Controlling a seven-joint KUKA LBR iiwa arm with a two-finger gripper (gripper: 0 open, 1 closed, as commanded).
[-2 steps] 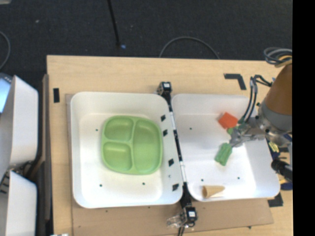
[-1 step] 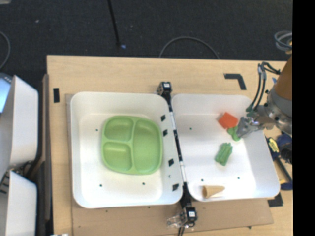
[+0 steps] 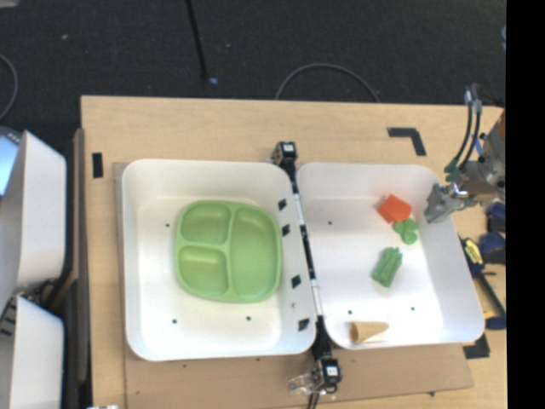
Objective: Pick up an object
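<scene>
Gripper [image 3: 443, 201] on my arm hangs over the right white bin's [image 3: 451, 313] right rim, its opening beyond what I can tell, with the orange block [image 3: 394, 208], small green piece [image 3: 408, 232] and ridged green toy [image 3: 387, 267] just to its left.

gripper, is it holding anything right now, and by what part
Nothing is held. The gripper sits at the right bin's edge, apart from the orange block.
</scene>
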